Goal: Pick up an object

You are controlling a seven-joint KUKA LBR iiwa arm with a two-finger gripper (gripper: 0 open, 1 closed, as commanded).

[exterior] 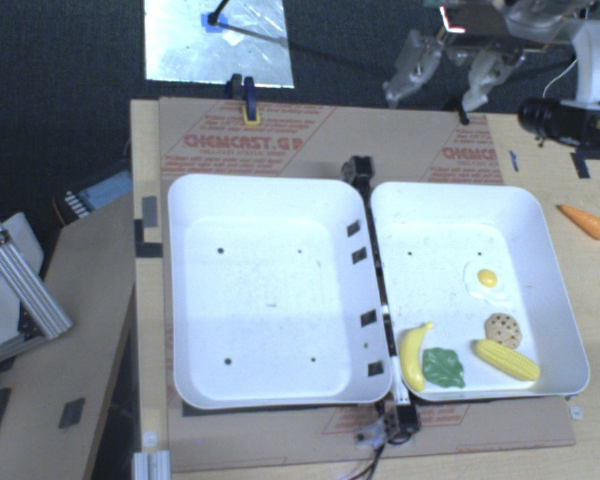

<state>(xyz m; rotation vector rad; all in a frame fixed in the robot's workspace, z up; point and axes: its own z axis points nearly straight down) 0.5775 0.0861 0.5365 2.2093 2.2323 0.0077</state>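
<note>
Right bin (540, 228) holds five candidates clustered at its 5 o'clock corner: one banana (413, 358), one green leaf (443, 368), one corn cob (507, 360), one cookie (502, 329), one fried egg (486, 279). Gripper (442, 76) hovers at 12 o'clock, jaws apart, empty. We judge approach not begun; next needs descent over one item.

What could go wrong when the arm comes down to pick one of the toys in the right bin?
The banana, green leaf, corn and cookie crowd the right bin's near edge, so the open gripper may catch two or push one aside. The banana lies against the bin's left wall, which could block a finger. The fried egg looks flat, hard to grip.
</note>
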